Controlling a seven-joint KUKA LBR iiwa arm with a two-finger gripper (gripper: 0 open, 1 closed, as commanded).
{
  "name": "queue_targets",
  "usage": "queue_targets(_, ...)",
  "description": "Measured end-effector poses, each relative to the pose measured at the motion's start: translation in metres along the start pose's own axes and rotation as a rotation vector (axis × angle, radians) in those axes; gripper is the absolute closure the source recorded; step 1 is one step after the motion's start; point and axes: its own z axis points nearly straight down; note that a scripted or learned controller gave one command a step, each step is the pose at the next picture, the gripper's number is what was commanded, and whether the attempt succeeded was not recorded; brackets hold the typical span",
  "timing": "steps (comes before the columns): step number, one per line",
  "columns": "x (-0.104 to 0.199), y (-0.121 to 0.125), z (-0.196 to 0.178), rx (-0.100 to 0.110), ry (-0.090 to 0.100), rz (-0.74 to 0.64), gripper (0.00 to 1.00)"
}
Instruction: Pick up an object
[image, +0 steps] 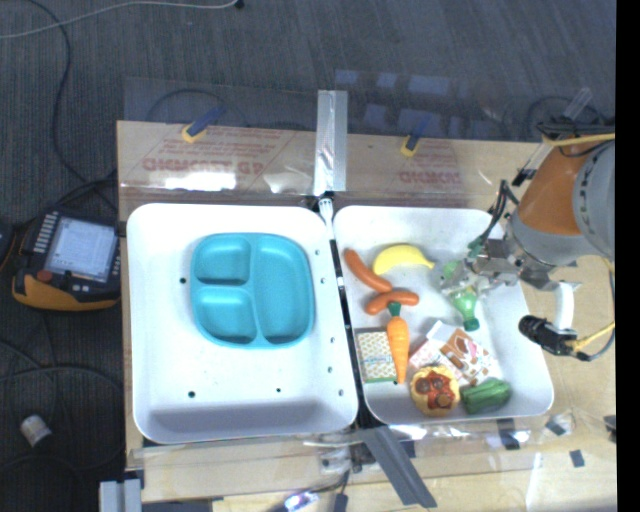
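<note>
The hand, its grip state impossible to tell, hangs low in the right bin near the worktop's right edge, apparently aiming for the green bottle beneath it.

bench, 2 white bins side by side

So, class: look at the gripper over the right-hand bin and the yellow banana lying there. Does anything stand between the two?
Nothing visible does. The gripper hangs over a green object at the bin's right side; the banana lies to its left in the camera view, with bare white bin floor between them.
</note>
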Motion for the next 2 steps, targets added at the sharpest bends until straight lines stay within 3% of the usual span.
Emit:
queue_targets(1,0.016,-0.012,-0.098,0.000,-0.010,0.208,1.00)
queue_targets(2,0.006,0.027,-0.063,0.002,-0.013,0.215,1.00)
